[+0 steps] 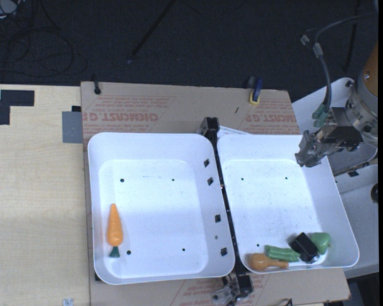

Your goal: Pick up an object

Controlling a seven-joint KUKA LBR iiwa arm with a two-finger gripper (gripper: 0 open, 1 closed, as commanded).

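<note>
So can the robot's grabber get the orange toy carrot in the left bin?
Probably yes. The orange toy carrot lies alone near the left wall of the left white bin, with nothing over it. The gripper sits above the right bin's far edge, so it must cross over.

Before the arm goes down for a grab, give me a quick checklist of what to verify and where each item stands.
1. Gripper clear of objects: ok, it hangs over the right bin's upper right edge.
2. Nothing already held: ok.
3. Targets visible: ok, carrot in left bin; black block, green piece, orange piece in the right bin's near corner.
4. Right-bin items separated: not ok, clustered.
5. Finger opening: cannot tell.
</note>
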